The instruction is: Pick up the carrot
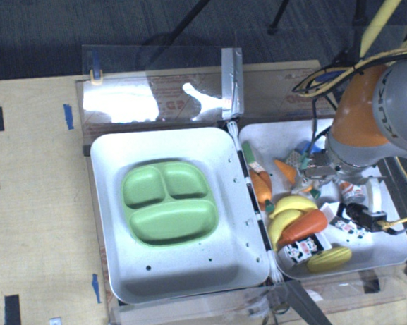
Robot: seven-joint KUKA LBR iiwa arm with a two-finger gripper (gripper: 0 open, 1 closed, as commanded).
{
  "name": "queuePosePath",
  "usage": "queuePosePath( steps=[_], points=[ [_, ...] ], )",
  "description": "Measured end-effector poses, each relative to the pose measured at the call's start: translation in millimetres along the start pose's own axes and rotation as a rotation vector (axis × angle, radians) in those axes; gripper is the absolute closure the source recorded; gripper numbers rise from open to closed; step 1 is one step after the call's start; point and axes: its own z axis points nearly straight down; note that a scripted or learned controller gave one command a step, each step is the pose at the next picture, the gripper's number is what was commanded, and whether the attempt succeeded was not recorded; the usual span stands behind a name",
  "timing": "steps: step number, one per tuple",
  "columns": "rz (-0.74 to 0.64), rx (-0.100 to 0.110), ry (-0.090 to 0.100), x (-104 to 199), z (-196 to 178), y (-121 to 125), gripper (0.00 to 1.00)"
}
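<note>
The carrot is seen lying in the right bin, tilted, resting against the yellow bananas just above it. A second orange piece lies by the bin's left wall, and a yellow item near the front rim. The arm is lowered over the bin's far half, and much of the clutter beneath it is hidden. The pincer is largely masked by the wrist; whether it is open, or has hold of anything, cannot be told. A green divided tray sits in the left bin.
</note>
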Motion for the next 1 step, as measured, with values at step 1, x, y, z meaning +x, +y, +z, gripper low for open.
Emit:
queuePosePath(
  steps=[1],
  points=[
    [-0.066, 0.009, 0.0, 97.1, -87.2, 26.2, 1.0]
  ],
)
